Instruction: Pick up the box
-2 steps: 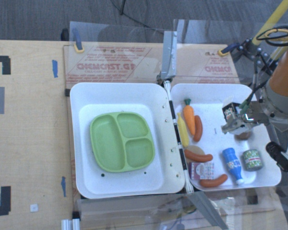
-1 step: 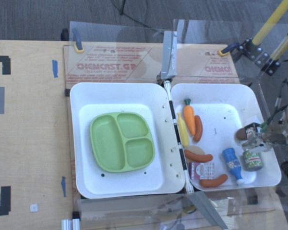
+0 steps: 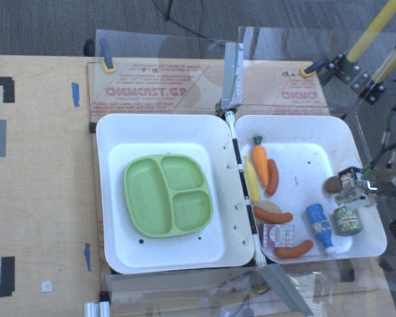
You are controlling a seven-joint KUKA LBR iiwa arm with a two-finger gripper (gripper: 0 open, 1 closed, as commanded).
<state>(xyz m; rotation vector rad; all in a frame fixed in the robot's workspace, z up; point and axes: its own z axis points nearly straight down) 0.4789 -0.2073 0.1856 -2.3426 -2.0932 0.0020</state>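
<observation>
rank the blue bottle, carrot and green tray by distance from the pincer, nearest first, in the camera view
From the pincer at the right bin's right edge:
1. blue bottle, just below-left of it in the right bin.
2. carrot, across the same bin near the divider.
3. green tray, in the left bin.

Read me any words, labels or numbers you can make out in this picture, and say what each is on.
"CHEMCAST.G": red print on the clear sheet behind the left bin.
Red print on the sheet behind the right bin: blurred.
Box, blue bottle, green can: labels too small.
</observation>
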